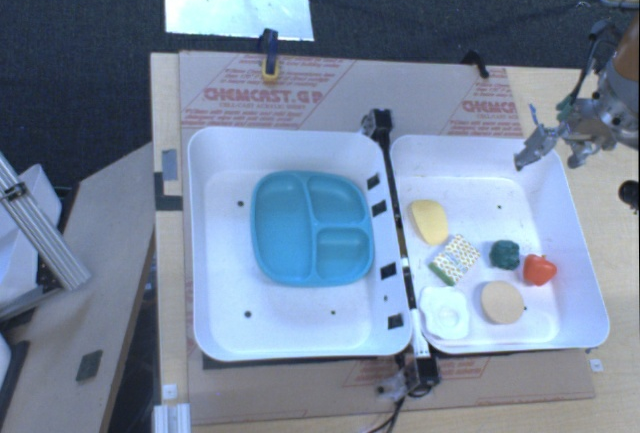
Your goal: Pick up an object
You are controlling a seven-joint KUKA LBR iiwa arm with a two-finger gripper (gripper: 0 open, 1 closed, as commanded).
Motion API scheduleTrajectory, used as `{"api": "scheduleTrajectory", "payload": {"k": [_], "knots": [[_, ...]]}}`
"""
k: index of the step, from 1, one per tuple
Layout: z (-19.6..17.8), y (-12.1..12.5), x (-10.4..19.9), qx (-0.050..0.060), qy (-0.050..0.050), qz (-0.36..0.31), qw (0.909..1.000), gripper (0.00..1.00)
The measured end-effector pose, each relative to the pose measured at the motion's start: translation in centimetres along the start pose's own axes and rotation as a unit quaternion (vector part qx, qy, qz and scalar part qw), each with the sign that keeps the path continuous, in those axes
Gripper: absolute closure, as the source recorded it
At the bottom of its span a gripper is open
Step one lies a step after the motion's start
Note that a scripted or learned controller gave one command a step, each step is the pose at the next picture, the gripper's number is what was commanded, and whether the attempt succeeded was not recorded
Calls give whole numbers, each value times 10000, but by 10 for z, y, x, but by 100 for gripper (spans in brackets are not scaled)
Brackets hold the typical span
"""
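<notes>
Camera view looks down on the right bin [572, 221], where the candidates for picking lie clustered in its lower half: a yellow piece [429, 221] nearest the divider, a checkered block [455, 258] just below it, a dark green lump [505, 255], a red piece [539, 269] just beside that, a tan disc [501, 302] and a white fried-egg shape [445, 312] at the lower edge; none is held; the gripper [553, 145] hangs at the upper right of the frame above the bin's upper right corner, its fingers spread apart with nothing between them; the objects therefore lie down and to the left of it in the frame, the green lump and red piece being the closest, the yellow piece lying with its long axis running roughly up and down the frame; the upper half of this bin is bare floor, giving open room for descent, while the red piece sits near the right wall; the left bin [215, 221] holds a blue divided plate [311, 227], well apart.
</notes>
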State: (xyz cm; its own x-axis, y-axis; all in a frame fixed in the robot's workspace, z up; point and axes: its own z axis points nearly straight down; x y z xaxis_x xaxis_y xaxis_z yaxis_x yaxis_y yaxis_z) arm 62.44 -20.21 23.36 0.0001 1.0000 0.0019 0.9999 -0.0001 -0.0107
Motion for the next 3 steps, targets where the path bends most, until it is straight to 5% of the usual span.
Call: {"api": "scheduleTrajectory", "payload": {"k": [1, 3], "knots": [[-9, 2, 1, -64, -13, -17, 10000, 0], [86, 16, 2, -59, -15, -14, 10000, 0]]}}
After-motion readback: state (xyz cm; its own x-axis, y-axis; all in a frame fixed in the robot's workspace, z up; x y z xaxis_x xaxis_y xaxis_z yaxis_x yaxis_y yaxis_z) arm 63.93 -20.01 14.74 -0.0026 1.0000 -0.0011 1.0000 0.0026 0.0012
